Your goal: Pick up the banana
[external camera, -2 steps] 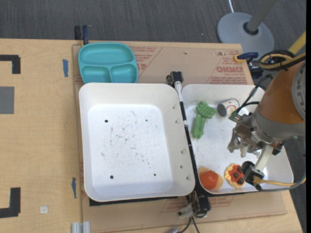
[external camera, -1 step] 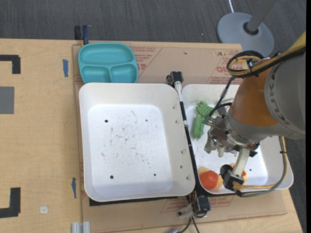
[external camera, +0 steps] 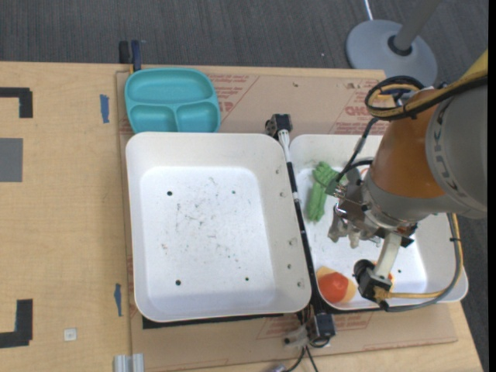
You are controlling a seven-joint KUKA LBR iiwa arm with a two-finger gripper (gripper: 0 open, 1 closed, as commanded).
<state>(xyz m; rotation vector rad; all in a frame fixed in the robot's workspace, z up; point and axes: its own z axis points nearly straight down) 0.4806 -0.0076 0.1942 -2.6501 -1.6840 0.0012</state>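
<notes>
The left bin [external camera: 209, 223] is lying open from wall to wall, its floor being crossed by nothing. The right bin [external camera: 457, 285] is being crowded: most of its middle is being covered by the arm [external camera: 422, 161] and gripper [external camera: 346, 235]. A green object [external camera: 319, 192] is lying along its left wall, and a red-orange fruit [external camera: 335, 287] is sitting in its near-left corner.

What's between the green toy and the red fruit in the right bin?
Just bare bin floor between green toy and red fruit, in the camera view.
</notes>
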